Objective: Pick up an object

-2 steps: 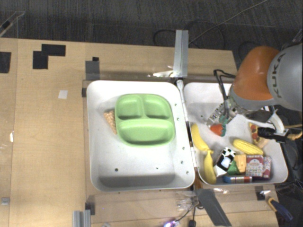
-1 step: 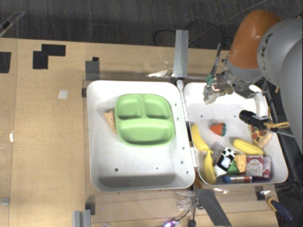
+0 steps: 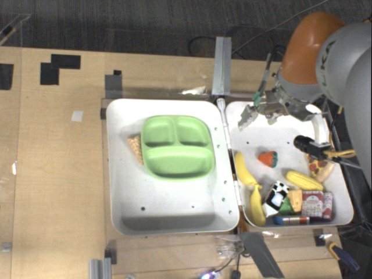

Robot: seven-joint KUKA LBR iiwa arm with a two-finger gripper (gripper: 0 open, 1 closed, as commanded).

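A green divided plate (image 3: 176, 146) fills the middle of the left bin (image 3: 125, 214), leaving a bare strip along its near wall. In the right bin (image 3: 244, 116) the far half lies open beneath the gripper (image 3: 263, 111), while bananas (image 3: 251, 192), corn (image 3: 304, 181), a strawberry (image 3: 267, 158) and what may be small boxes (image 3: 315, 204) crowd the near corner.

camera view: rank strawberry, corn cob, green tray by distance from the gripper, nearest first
From the gripper, at the right bin's far left corner:
1. Strawberry, mid right bin, just below the gripper.
2. Green tray, left bin, across the divider.
3. Corn cob, right bin, toward its near right side.
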